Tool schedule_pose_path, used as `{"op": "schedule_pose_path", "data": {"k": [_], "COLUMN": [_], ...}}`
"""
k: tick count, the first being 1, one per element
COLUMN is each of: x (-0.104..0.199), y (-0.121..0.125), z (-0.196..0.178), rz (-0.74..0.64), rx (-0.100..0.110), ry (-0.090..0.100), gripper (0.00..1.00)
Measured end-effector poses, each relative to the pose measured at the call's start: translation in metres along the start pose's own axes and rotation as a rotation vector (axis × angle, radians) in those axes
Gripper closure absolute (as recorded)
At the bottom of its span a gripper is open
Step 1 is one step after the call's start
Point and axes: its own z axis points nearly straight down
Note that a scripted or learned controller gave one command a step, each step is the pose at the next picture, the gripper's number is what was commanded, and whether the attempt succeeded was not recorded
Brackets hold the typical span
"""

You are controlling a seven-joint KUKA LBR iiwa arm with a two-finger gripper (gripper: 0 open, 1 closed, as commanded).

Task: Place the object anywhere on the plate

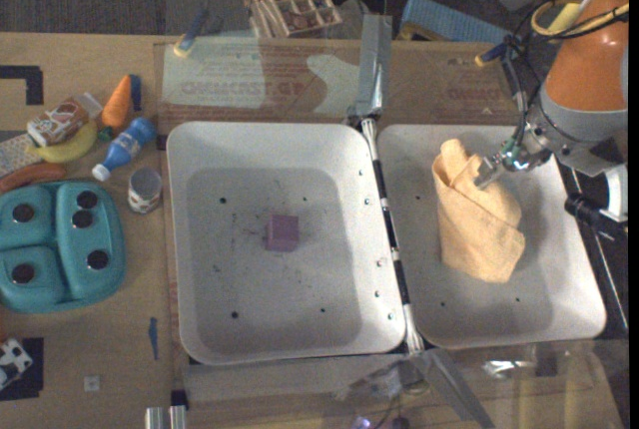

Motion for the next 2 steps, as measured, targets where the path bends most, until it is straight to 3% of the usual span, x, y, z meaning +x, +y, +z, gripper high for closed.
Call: {"op": "schedule_pose_path", "data": {"k": [1,2], "x": [0.066,0.114], "y": [-0.047,-0.079], "z": [0.042,-0.185], "rz": [-0.063,-0.015], "rx": [0.004,0.002], "ry": [0.003,0.001], "gripper": [1.00,1.00]}}
